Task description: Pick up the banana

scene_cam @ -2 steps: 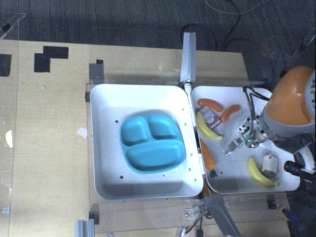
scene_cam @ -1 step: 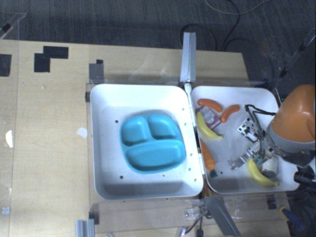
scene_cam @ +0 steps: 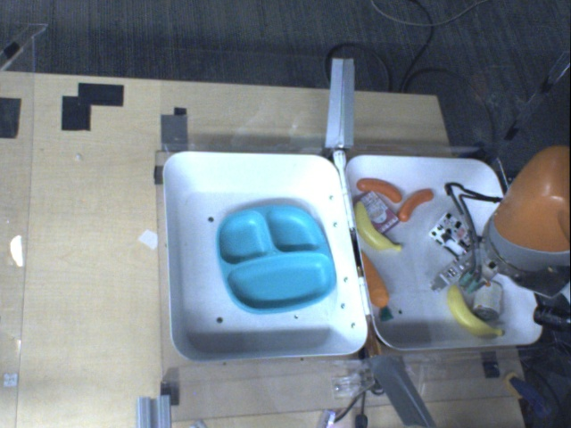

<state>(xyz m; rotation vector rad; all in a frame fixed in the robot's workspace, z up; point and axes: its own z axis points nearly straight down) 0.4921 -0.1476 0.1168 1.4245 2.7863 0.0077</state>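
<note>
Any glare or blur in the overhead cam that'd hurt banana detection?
Camera view: even, soft light; the left bin shows mild sheen on its white floor, no blown-out glare. The whole frame is slightly soft. The banana near the claw sits partly in the arm's shadow and is partly covered by it; the other banana by the divider is clearly lit.

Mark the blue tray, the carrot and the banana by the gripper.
blue tray (scene_cam: 278, 282): camera view, large lower compartment.
carrot (scene_cam: 376, 285): camera view, middle of its orange body.
banana (scene_cam: 466, 313): camera view, yellow curve.
</note>
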